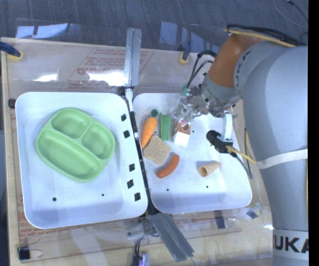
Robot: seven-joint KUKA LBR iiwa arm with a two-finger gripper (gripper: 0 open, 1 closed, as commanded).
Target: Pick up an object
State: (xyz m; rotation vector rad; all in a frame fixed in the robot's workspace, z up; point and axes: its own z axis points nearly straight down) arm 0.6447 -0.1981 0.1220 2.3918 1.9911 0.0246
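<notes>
Nearest my camera is the grey arm (276, 93), reaching in over the right bin (242, 195) with its pincer (188, 108) low near that bin's far wall. I cannot tell from this angle whether the pincer is released or clenched, and I see nothing carried in it.

A white-and-brown block (182, 133) lies just beside the pincer on the camera side, and I judge it the likeliest target. Beyond it, toward the other bin, are a green stick (164, 127) and a carrot (148, 131). A bread slice (157, 150), a sausage (168, 165) and a cone (208, 168) lie farther from the pincer, toward the bin's near edge. A green divided plate (76, 143) sits well apart in the left bin (31, 215).

As I read it, the approach is made, but everything rests on the bin floor: the grasp and lift are not yet done.
</notes>
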